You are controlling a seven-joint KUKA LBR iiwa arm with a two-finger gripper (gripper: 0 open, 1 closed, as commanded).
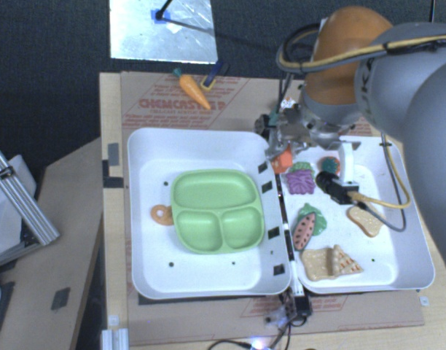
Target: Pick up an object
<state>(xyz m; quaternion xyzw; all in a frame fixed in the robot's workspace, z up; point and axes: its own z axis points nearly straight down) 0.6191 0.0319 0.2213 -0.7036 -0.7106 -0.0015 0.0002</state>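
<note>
The gripper [285, 146] hangs over the right bin's [398, 268] upper left corner, just above an orange toy [283, 162]. Whether it is spread or pressed together, I cannot tell. Purple grapes [302, 181] lie just beside that toy.

You see dark carpet-like flooring [48, 64] around the wooden bench [77, 217]; a reflective sheet [163, 20], possibly foil, lies beyond the bench's far edge.

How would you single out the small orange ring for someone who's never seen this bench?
Start at the left white bin, which holds a green divided tray. The orange ring lies on the bin floor against the tray's left edge, the one loose item there.
</note>
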